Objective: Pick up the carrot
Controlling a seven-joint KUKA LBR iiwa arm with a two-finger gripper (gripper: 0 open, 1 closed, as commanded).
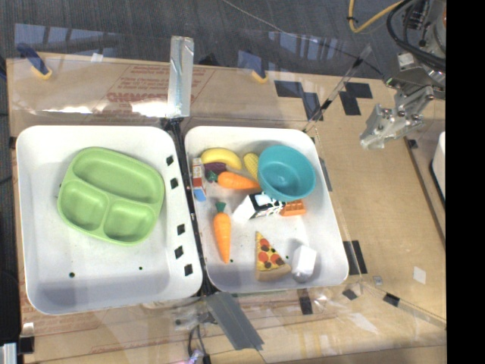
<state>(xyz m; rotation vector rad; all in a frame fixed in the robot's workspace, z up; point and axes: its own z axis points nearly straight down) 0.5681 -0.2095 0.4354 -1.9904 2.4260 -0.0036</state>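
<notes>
Camera view: the carrot [222, 233] is seen lying in the right bin [322, 268], left of the pizza slice [268, 254]. The gripper [381, 130] is held above the desk [394, 226], right of the bins; its state cannot be told.

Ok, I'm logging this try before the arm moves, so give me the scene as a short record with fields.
target: carrot, lying in the right bin, near its left wall
second carrot, beside the teal bowl
other items nearby: pizza slice, banana
left bin: holds the green plate
gripper: outside the bins, to their upper right, holding nothing
</notes>
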